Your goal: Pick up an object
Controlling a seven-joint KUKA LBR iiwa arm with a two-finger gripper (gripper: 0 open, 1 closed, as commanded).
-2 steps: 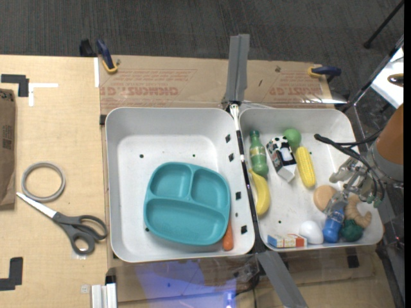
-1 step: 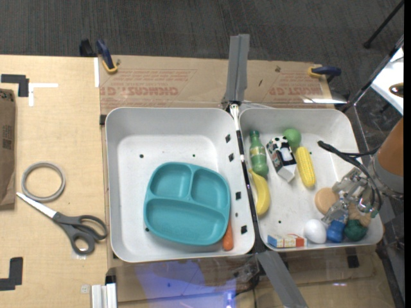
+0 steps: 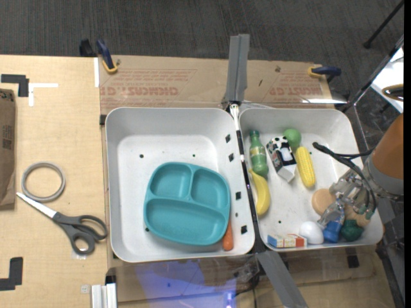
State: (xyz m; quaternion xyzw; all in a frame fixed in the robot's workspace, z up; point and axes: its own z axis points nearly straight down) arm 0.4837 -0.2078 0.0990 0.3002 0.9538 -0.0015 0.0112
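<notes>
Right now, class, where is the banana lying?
The banana lies in the right bin, along its left wall, just below the green bottle and left of the milk carton.

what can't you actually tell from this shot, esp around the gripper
- Gripper, camera view: its fingers sit low among cluttered toys and are too small to read; any grip is unclear.
- Blue block and dark green toy: partly covered by the gripper, shapes unclear.
- Carrot: mostly hidden by the teal plate.
- Arm: cut off by the right edge.
- Small carton: label too small to read.
</notes>
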